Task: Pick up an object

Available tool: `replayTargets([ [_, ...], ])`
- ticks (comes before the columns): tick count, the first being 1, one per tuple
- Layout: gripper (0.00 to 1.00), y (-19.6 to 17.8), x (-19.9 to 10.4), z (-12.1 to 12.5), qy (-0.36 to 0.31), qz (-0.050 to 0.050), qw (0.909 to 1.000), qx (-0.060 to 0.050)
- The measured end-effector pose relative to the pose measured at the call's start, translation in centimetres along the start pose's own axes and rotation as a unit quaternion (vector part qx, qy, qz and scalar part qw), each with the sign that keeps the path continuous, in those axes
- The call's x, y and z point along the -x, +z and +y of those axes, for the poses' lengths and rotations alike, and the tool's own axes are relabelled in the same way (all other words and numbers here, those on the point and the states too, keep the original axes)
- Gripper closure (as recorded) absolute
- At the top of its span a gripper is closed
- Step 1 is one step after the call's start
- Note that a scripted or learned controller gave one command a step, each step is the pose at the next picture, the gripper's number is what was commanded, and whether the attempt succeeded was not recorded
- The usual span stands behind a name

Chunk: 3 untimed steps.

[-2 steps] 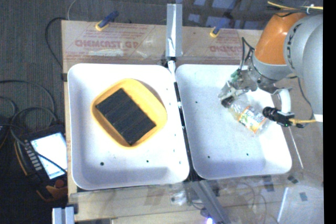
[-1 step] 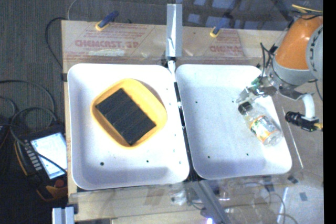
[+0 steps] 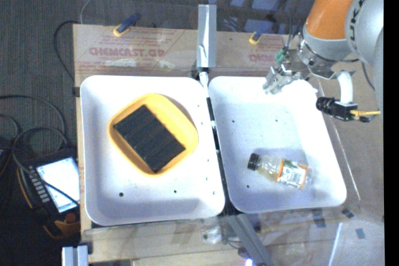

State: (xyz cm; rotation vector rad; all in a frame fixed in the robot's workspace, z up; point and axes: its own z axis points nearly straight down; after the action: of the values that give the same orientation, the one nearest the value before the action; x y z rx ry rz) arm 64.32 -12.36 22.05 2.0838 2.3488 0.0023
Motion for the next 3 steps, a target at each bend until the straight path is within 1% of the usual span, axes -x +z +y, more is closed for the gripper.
replayTargets([
  [1, 0.0, 0.0, 0.0, 0.0, 0.0, 0.0, 1.0, -0.001],
  [2, 0.0, 12.0, 3.1, -2.3, -0.033, 0.0, 0.9994, -0.002],
  [3, 0.0, 12.8, 4.2, -10.1, -0.005, -0.002, 1.0, 0.005],
])
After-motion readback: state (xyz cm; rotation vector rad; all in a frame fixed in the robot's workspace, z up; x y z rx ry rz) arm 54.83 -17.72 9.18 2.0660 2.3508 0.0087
